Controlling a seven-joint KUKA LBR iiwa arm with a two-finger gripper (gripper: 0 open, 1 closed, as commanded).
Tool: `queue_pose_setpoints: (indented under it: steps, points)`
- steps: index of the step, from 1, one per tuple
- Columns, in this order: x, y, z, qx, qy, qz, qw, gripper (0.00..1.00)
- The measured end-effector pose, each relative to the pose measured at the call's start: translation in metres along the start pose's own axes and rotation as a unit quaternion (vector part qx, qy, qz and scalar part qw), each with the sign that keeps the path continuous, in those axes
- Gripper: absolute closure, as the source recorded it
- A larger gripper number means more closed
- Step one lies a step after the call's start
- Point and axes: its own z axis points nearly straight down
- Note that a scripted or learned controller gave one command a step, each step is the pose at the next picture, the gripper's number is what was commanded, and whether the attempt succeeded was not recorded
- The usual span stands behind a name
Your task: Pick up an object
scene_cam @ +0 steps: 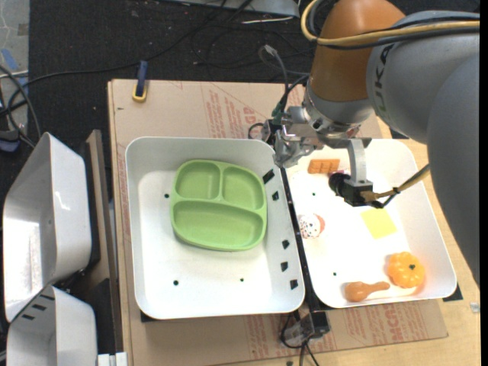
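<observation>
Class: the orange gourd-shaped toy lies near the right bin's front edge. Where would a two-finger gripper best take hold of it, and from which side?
Probably the gourd-shaped toy at its tapering middle, from straight above, closing across its length. It lies flat, lengthwise along the front wall of the right bin, and the pumpkin crowds its thin end.

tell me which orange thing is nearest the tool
The flat orange rectangle beside the tool, at the right bin's far edge; the pumpkin and gourd shape lie near its front edge.
</observation>
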Motion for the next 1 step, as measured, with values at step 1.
queue_pose_setpoints:
  steps: [1]
  points:
    - [0.0449, -0.0008, 0.0104, 0.000, 0.000, 0.000, 1.0000, 1.00]
